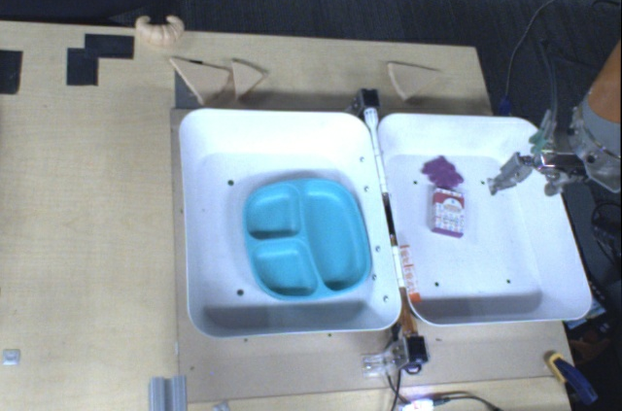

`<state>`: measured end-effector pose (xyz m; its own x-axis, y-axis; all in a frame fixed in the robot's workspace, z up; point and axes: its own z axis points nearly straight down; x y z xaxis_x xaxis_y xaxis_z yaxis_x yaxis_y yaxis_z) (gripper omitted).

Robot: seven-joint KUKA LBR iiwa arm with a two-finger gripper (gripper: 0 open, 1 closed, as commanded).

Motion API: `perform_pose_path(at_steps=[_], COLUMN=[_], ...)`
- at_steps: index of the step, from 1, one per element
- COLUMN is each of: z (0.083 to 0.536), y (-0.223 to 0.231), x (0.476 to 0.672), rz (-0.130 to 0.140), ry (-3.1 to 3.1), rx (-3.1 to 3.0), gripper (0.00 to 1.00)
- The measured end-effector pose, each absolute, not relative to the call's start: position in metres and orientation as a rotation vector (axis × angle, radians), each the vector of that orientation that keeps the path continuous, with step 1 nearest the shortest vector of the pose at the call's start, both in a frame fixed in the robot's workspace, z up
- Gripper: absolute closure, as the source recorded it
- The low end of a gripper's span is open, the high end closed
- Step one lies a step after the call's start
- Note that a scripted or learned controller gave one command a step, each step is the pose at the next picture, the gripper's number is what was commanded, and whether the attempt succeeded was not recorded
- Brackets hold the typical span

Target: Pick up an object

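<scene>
Pincer [528, 169] hovers with fingers spread and nothing between them above the right bin [505, 288] near its right wall, apart from the small red-and-white carton [448, 211] lying flat to its left, purple item [442, 170] just beyond.

arm [604, 113]: cut off by the right edge, just a grey and orange sliver in view
gripper [525, 168]: fingers too small and blurred to judge open or shut
small carton [448, 211]: print too small to read
purple lump [442, 171]: too blurred to identify
tabletop [87, 234]: cut off at left and bottom edges
</scene>
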<state>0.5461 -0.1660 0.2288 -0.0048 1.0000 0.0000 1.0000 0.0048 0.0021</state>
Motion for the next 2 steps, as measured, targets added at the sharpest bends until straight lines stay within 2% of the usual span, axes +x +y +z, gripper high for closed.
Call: perform_pose_path(at_steps=[1, 2], z=[0.087, 0.087], y=[-0.156, -0.123], x=[0.610, 0.532], rz=[0.007, 0.008], ry=[2.224, 2.220], rx=[2.211, 2.215], gripper=[0.00, 0.00])
